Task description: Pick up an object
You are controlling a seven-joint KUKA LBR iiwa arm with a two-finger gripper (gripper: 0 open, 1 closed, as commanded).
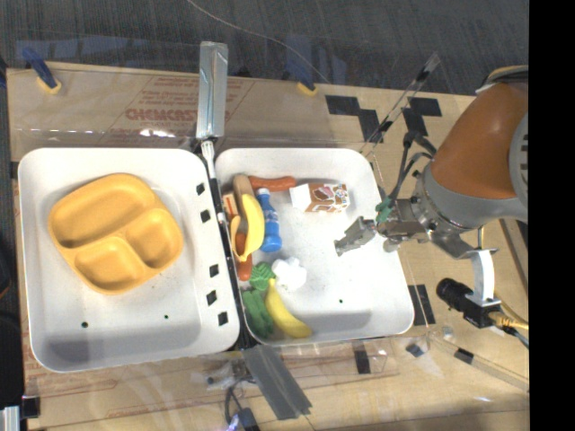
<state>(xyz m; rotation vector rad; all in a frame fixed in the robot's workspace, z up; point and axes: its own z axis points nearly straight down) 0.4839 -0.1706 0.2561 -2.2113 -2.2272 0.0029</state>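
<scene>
Claw (352, 239) is hovering empty, its grip state unclear, with banana (286, 312) lying down-left of it, long axis slanting.

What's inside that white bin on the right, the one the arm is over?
The right bin holds toys piled along its left wall: a banana, green pieces, a blue item, a small printed packet. What lies beneath the pile is covered. The gripper hovers inside.
</scene>
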